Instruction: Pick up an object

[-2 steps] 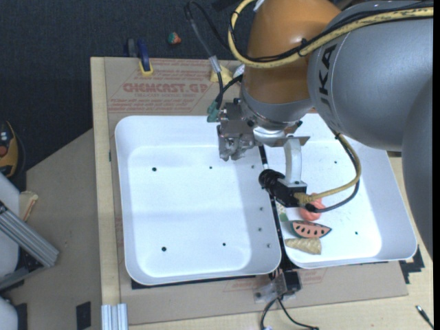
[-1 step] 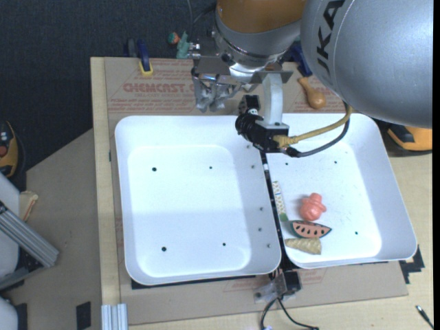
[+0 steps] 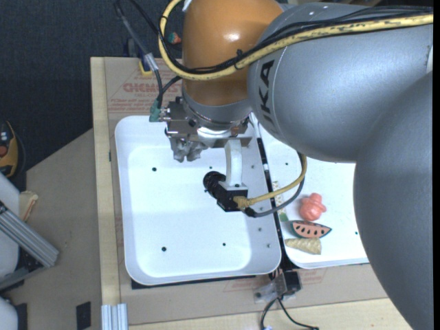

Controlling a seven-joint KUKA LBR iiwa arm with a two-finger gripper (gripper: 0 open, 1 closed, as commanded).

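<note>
The left bin showed a broad stretch of white floor running from the tool toward its near and left rims, with the rounded near rim close to the front edge of the worktop. The right bin lay just beside it, their inner rims nearly meeting, and the arm covered most of it. Three small things sat in its visible near-left corner, close to that shared rim: a pink toy, a watermelon slice just in front of it, and a pale yellow piece touching the slice. The arm reached in from the right, its orange band above the wrist, pointing the tool down over the far part of the left bin, well apart from the toys. How far the tool was open, or whether it held anything, could not be told.
</note>
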